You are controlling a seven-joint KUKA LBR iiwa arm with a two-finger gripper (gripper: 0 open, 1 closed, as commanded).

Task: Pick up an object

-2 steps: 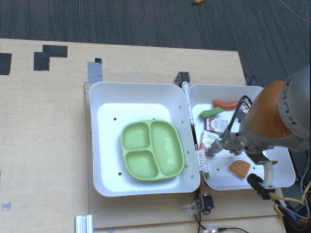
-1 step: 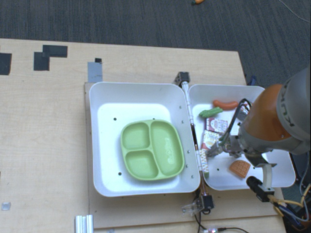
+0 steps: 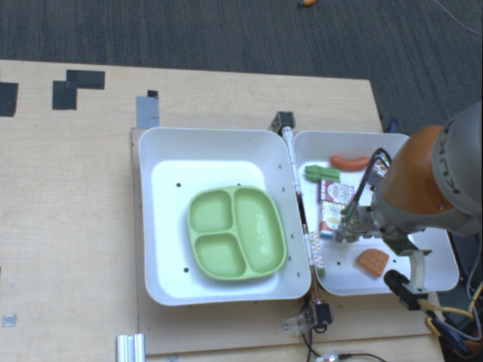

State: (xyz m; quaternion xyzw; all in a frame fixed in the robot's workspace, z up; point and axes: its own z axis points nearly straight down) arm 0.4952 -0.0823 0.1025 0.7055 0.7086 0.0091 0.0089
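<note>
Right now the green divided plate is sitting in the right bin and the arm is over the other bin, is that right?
Not quite. In the camera view the green divided plate sits in the left bin, not the right one. The arm is over the other bin, the right bin, as you said.

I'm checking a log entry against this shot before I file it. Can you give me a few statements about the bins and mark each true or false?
1. The green divided plate lies in the left bin. True.
2. The plate has two compartments. False: it has three, two on its left side and one long one on its right.
3. The orange sausage lies in the right bin, near its far edge. True.
4. The arm's tool is over the left bin. False: it is over the right bin, by the printed packet.
5. The brown cookie-like piece lies on the plate. False: it lies on the right bin's floor, near the front edge.
</note>
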